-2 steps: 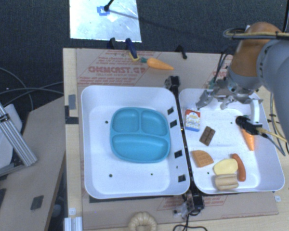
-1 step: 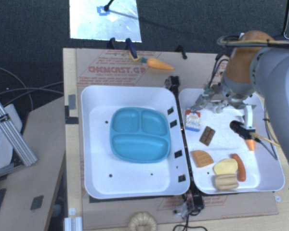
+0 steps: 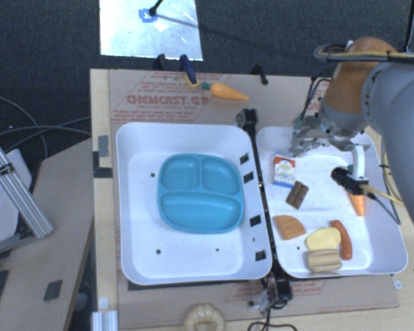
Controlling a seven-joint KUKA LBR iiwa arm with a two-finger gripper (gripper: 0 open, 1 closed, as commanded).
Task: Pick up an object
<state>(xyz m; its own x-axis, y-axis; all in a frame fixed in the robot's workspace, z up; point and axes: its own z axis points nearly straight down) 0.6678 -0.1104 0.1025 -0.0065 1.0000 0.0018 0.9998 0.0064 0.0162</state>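
**Gripper over right bin, grasp state unreadable**

Sitting in left bin point(image 3: 134, 185): blue divided plate point(image 3: 200, 192). Lying in right bin point(image 3: 393, 254): milk carton point(image 3: 284, 171), long axis running near-to-far, beside chocolate bar point(image 3: 297, 194), sausage point(image 3: 342, 239), carrot point(image 3: 358, 203). Hovering above carton: gripper point(image 3: 305, 141); cannot tell whether clenched.

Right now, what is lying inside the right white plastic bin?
In the right white bin: a small red-and-white carton, a brown chocolate bar, a tan wedge, a yellow piece, a bun, a red sausage, an orange carrot. The grey arm covers the far corner.
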